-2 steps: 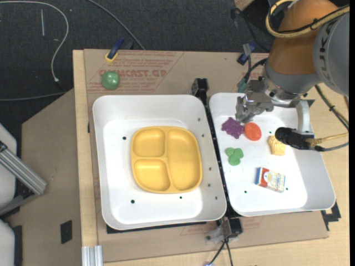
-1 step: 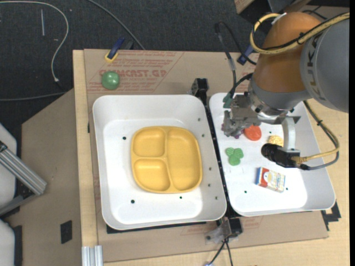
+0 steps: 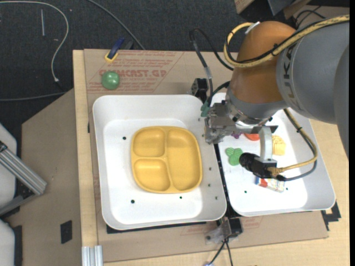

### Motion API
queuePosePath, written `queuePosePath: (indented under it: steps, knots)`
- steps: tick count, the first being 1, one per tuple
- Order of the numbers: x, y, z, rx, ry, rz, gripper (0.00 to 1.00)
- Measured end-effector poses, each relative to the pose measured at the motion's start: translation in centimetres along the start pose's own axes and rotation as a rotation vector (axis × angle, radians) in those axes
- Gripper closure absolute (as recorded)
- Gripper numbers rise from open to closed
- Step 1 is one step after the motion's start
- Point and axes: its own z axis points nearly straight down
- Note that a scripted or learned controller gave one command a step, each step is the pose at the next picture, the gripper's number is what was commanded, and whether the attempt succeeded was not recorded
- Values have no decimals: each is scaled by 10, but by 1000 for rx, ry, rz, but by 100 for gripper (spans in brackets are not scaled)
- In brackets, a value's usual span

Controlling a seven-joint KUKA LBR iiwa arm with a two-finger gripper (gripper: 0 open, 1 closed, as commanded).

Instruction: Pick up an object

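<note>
- Yellow divided plate (image 3: 166, 159) lies left of the gripper (image 3: 213, 132), in the left bin (image 3: 111, 115).
- Small toys (image 3: 236, 155) sit just beside it, near the right bin (image 3: 316, 195) wall.
- Grip state: cannot tell.

I see a green ball (image 3: 111, 80) on the cardboard sheet (image 3: 161, 73) near its far left corner, with a blue-and-yellow clip (image 3: 115, 49) at the far edge just beyond it. White cables (image 3: 55, 65) loop over the dark floor (image 3: 33, 98).

Divided plate (image 3: 166, 159) in left bin (image 3: 105, 115)
</note>
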Motion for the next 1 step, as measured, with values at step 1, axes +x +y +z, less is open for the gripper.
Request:
queuePosePath:
  steps: [1]
  knots:
    - [34,-31,3,1,0,1,100]
